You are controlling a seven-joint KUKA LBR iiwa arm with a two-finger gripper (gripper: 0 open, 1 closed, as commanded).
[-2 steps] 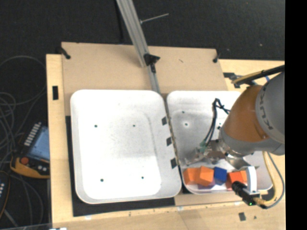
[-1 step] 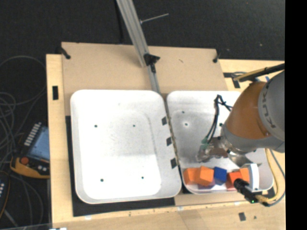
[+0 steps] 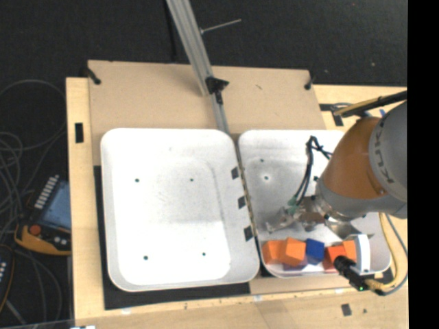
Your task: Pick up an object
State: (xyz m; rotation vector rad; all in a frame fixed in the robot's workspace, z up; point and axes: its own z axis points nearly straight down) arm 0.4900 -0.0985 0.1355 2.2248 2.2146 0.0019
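Note:
The right bin (image 3: pixel 274 156) holds several small blocks along its near edge: an orange block (image 3: pixel 276 251), another orange block (image 3: pixel 295 251), a blue block (image 3: pixel 315 250) and an orange-red block (image 3: pixel 338 254), with a purple piece (image 3: pixel 293 266) under them. My gripper (image 3: pixel 295 216) hangs low in the right bin, just behind these blocks, under the orange-banded wrist (image 3: pixel 350 166). Its tips are small and partly hidden by the wrist hardware. I see nothing clearly held between them.
The left bin (image 3: pixel 171 204) lies beside the right one, with black clips (image 3: pixel 241 201) along the shared rim. A slanted metal rail (image 3: pixel 195 43) rises at the back. Cables and a handheld pendant (image 3: pixel 51 214) lie off the bench at left.

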